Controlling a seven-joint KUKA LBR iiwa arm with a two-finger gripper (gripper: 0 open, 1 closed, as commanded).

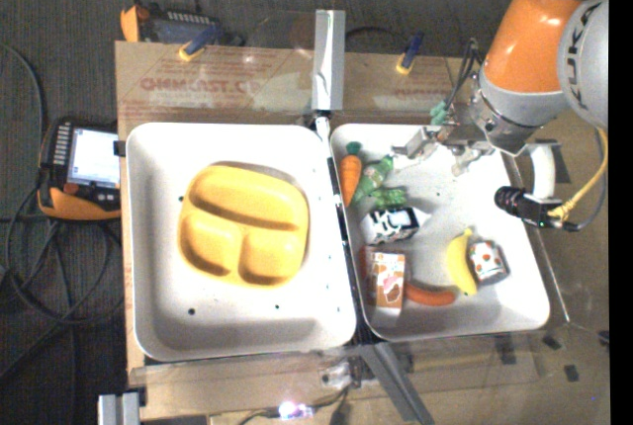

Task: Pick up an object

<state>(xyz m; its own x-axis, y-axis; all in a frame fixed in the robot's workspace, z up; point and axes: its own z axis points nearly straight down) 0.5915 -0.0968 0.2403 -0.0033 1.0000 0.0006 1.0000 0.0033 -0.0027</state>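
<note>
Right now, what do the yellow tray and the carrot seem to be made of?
The yellow tray looks like moulded plastic, smooth with a soft sheen and rounded compartments. The carrot is probably toy plastic too: its orange is even and slightly glossy, though it is too small to be sure.

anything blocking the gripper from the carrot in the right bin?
Nothing visible. The gripper hangs over the right bin's far side; the carrot lies by the bin's left wall, with a green toy right beside it.

arm (pixel 554 28) is getting clipped by top and right edges; pincer (pixel 447 144) is reading too blurry to judge; carton (pixel 387 279) print is staying illegible
</note>
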